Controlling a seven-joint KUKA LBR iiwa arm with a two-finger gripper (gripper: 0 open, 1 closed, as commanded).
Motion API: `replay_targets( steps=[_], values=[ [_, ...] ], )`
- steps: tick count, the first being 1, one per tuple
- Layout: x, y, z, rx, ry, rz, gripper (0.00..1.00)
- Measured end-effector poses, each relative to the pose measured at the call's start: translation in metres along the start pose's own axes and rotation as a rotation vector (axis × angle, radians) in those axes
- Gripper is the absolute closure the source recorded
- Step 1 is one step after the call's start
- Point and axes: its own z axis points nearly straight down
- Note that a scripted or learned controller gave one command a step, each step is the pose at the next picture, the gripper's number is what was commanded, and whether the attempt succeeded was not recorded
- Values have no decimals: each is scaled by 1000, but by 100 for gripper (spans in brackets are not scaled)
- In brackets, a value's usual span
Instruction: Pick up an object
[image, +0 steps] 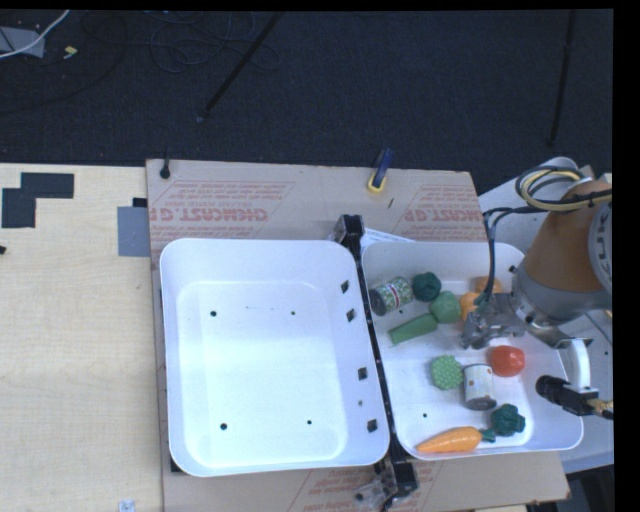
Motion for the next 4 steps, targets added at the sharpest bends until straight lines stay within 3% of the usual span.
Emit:
replay_targets(
  steps=[1,2,3,4],
  values=[
    [-39,-81,26,-2,0,7,100],
    [26,-58,-41,-3,0,-5,100],
    [108,-12,-74,-3,2,-9,100],
    [215,15,-153,-7,4,-12,100]
  ],
)
